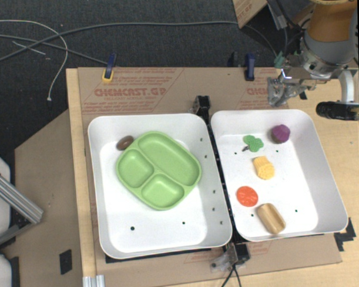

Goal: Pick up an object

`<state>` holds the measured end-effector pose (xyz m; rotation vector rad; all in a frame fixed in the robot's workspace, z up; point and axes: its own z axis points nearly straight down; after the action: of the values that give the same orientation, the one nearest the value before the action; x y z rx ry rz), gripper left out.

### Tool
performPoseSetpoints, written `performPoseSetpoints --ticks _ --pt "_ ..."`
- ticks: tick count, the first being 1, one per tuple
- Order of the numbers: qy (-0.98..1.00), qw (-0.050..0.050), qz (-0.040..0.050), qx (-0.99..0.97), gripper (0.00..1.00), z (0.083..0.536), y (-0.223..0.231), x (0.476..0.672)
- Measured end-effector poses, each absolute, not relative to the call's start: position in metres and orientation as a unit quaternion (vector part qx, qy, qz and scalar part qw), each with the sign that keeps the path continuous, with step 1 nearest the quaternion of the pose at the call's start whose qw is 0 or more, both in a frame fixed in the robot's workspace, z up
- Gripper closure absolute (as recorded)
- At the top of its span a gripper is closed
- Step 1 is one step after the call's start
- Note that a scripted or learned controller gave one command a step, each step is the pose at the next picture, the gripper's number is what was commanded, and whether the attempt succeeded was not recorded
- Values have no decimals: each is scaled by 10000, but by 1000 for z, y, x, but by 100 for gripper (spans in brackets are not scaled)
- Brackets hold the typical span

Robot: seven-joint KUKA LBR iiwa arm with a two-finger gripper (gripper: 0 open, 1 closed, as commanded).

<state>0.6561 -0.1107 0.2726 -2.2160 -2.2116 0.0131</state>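
In the right bin (322,182) lie a purple ball (280,133), a small green leafy piece (253,143), a yellow ribbed piece (264,167), a flat orange-red disc (247,196) and a tan bread-like roll (270,218). The left bin (112,225) holds a green divided plate (158,169) with a small brown object (126,142) beside its far left corner. My gripper (282,90) hangs beyond the right bin's far edge, over the cardboard, above and behind the purple ball. I see nothing held in it.
The bins sit side by side on a cardboard sheet (142,91), clamped at the back by two blue clips (110,67). Cables run over the dark floor at the upper left. A metal rail (14,196) crosses the left edge.
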Motion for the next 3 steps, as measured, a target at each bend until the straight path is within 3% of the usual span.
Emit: performPoseSetpoints --ticks 1,3 --pt "-7072 3 2 -7071 0 280 -110 658" --pt "-7072 26 18 -7070 0 196 -108 655"
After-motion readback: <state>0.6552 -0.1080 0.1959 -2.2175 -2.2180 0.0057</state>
